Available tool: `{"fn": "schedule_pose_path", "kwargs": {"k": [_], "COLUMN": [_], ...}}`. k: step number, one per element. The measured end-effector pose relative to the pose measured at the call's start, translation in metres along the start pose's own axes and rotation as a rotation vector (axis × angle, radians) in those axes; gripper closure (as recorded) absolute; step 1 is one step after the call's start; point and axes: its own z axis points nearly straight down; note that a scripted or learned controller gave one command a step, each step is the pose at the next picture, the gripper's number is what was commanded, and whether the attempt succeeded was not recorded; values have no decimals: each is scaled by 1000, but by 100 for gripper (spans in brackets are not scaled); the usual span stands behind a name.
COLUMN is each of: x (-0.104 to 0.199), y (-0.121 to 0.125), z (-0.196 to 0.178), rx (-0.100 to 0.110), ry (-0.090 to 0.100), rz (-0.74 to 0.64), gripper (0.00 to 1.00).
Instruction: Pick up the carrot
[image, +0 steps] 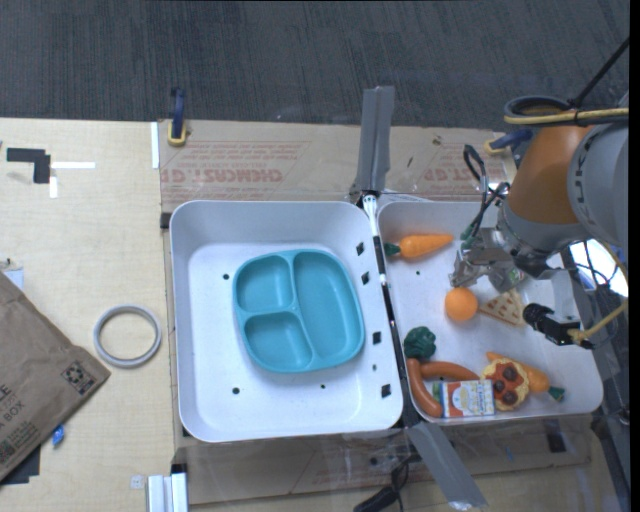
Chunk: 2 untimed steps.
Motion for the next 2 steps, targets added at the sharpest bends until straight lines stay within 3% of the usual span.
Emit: {"fn": "schedule_pose_path", "kwargs": {"k": [1,2], "x": [0,2], "y": [0,-50], "z": [0,10], "rx": [0,2], "ry": [0,1], "rz": [0,-161], "gripper": [0,0]}}
